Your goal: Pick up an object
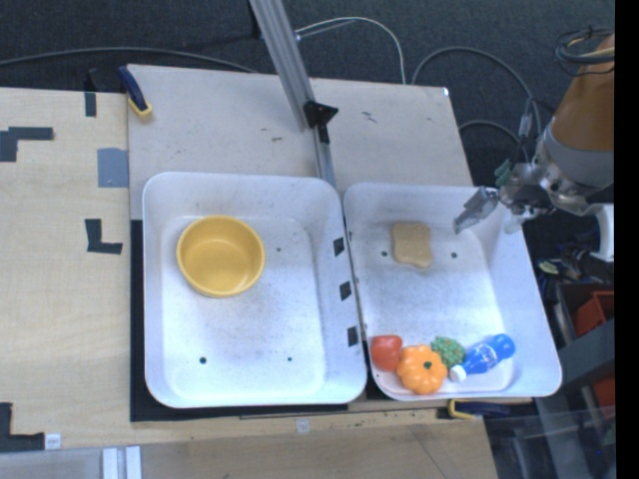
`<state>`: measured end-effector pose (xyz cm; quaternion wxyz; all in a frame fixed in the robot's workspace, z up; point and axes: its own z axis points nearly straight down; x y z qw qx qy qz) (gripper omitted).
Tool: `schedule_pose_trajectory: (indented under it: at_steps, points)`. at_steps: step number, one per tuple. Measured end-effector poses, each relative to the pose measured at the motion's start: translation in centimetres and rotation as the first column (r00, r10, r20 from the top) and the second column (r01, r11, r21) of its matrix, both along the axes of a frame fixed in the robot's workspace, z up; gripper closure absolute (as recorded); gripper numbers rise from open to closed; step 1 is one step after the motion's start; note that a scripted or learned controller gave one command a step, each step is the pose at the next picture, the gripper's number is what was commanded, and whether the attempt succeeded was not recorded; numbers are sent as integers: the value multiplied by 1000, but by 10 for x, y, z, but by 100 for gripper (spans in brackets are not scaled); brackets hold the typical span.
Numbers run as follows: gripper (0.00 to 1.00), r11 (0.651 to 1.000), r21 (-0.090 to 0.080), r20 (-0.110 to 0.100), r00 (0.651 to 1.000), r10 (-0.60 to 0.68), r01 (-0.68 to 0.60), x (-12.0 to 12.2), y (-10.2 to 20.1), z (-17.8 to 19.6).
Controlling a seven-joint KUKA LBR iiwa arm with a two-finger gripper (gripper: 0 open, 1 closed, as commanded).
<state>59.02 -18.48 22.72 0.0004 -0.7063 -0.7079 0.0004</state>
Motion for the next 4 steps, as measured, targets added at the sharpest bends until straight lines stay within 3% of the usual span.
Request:
schedule_pose_trajectory:
  at_steps: [1, 2, 4]
  points:
    - [0, 1000, 0, 0, 1000, 0, 0, 0, 0, 0]
    - [0, 1000, 0, -6, 1000, -1, 1, 1, -3, -64]
    - [0, 1000, -1, 0, 1000, 0, 0, 1, -3, -139]
